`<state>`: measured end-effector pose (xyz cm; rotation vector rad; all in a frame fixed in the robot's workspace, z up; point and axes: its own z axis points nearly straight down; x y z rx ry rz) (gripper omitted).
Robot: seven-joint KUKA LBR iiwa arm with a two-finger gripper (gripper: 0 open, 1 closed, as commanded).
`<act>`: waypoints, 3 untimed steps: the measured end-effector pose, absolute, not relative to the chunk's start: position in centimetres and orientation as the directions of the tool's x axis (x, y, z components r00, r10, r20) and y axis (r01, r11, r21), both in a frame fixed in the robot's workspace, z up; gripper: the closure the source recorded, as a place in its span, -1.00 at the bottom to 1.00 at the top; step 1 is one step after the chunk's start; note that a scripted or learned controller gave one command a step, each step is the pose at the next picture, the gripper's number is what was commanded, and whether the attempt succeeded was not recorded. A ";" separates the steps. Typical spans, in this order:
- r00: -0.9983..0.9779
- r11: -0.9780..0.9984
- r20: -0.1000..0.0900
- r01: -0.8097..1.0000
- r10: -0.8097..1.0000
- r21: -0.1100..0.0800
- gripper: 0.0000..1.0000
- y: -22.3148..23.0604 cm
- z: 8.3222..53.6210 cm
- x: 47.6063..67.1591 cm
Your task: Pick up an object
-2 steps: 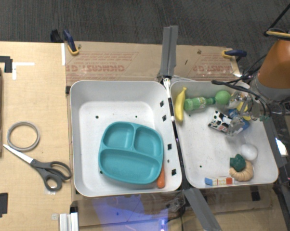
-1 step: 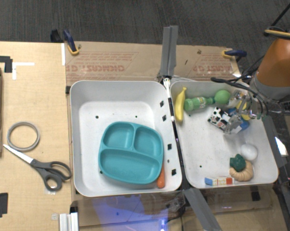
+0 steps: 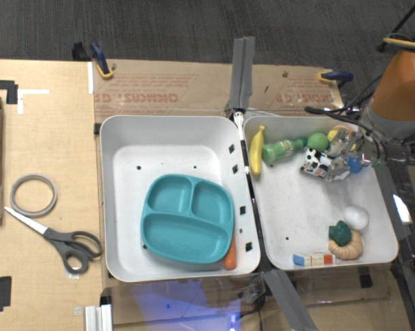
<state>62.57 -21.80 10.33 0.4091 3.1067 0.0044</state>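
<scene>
Gripper (image 3: pixel 345 147) hangs at the right bin's (image 3: pixel 311 205) far right, just beside the cow toy (image 3: pixel 316 163); we are reaching. Its state we cannot tell; next we must close squarely on the toy.

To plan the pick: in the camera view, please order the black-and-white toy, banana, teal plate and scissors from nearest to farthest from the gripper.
From the gripper:
1. Black-and-white toy, right bin, just beside it.
2. Banana, right bin's left edge.
3. Teal plate, left bin.
4. Scissors, bench, far left.

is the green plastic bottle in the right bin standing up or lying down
Lying down. The green plastic bottle shows its full length across the right white bin's floor, beside the yellow banana.
</scene>
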 end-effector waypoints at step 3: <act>-0.961 0.961 -0.009 0.276 0.276 0.001 1.00 -17.9 10.3 63.4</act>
